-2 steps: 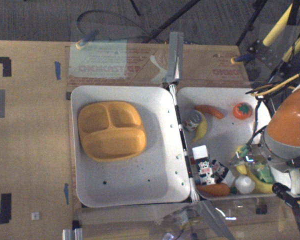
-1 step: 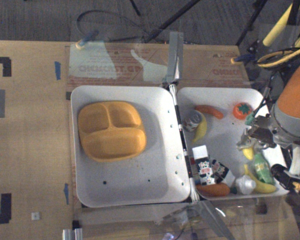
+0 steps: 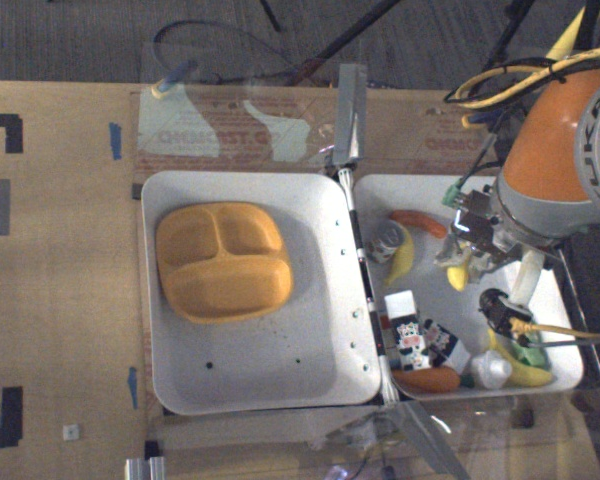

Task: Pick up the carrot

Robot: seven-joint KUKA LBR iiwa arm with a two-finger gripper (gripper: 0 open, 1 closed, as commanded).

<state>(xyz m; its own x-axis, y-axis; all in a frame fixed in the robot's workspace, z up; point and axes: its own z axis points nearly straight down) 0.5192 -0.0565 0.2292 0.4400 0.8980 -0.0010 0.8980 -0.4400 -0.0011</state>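
Tray [image 3: 222,261] in left bin [image 3: 310,368]; carrot [image 3: 427,379] at right bin's [image 3: 570,363] front edge.

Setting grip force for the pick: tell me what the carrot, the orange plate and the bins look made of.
Carrot: probably moulded plastic; smooth, evenly orange-red skin with a faint sheen.
Orange plate: likely hard plastic, matte to satin; one uniform colour with soft moulded divider ridges.
Bins: apparently rigid white plastic, matte, with rounded formed corners. Painted metal can't be ruled out.
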